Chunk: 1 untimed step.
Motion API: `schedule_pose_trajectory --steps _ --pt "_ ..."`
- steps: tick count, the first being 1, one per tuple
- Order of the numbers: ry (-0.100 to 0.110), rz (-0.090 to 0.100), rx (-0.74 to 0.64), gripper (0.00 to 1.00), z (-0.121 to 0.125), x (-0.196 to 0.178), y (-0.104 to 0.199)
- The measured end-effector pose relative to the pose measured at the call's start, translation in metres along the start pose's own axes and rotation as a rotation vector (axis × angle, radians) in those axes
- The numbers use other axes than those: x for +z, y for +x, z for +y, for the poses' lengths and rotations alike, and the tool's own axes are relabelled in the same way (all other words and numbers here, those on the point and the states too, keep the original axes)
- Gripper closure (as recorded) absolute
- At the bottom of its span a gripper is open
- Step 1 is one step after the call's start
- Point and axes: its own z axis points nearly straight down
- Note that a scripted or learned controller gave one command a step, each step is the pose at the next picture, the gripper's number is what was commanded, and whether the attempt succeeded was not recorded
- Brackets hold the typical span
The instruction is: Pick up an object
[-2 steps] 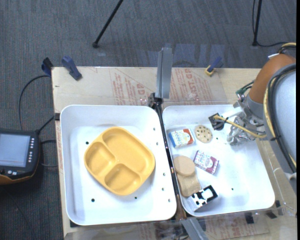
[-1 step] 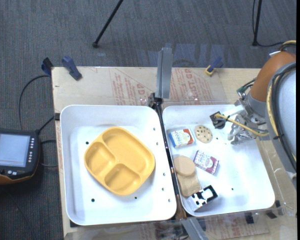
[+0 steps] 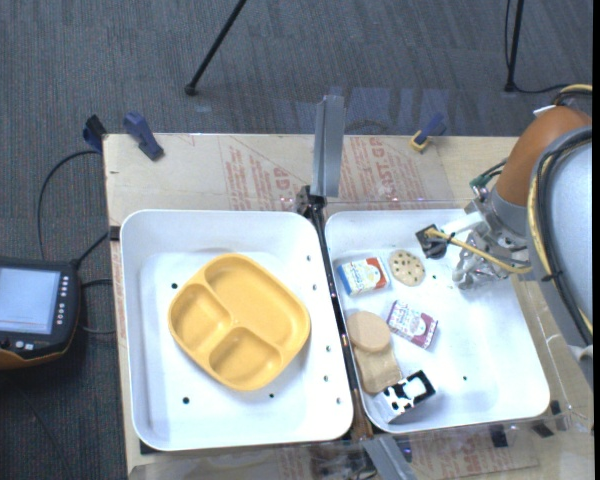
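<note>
The left white bin (image 3: 140, 268) holds one thing: a yellow plastic tray with three compartments (image 3: 239, 320), lying flat near its middle, turned at an angle to the walls.

The right white bin (image 3: 500, 368) holds the small pieces I could pick from. Near its left wall lies a small blue-and-white packet with a red label (image 3: 362, 275), and just beside it, toward me, a round pale cookie with dark chips (image 3: 407, 267). Below them a tan bread-shaped piece with a rounded top (image 3: 373, 349) lies along the left wall, with a small maroon-and-white packet (image 3: 413, 324) close on its right. At the front edge sits a black-and-white boxy object (image 3: 409, 392), touching the lower end of the tan piece.

My gripper (image 3: 472, 268) hangs over the upper right part of this bin, near its back wall, well apart from the cookie and touching none of the items. My wrist reaches in from the right, the orange band (image 3: 536, 163) above it, with yellow cabling along it. Whether my jaws are spread or pressed together I cannot tell; nothing sits between them.
</note>
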Motion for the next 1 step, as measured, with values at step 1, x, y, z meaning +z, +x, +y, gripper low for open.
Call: schedule_pose_trajectory --steps 1 --pt "0.000 0.000 -0.001 1.00 -0.0008 -0.0002 -0.0009"
